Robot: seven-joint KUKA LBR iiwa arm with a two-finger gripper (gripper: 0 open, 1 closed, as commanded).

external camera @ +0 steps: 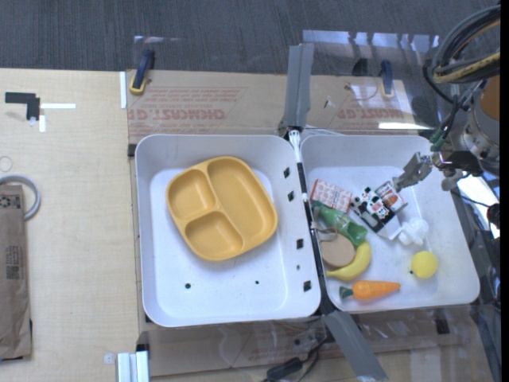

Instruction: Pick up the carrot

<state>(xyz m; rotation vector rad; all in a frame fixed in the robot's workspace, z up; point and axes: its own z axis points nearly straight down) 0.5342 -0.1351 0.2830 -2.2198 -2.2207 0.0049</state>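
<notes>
The carrot, orange with a green stub, lies flat near the front edge of the right bin, just below a banana. My gripper hangs over the bin's back right part, well behind and to the right of the carrot. Its two grey fingers stand spread apart and open, with nothing between them. The left fingertip reaches toward a black-and-white boxed item.
Around the carrot in the right bin lie a lemon, a brown round piece, a green item, a red-and-white packet and a white lump. The left bin holds a yellow divided plate.
</notes>
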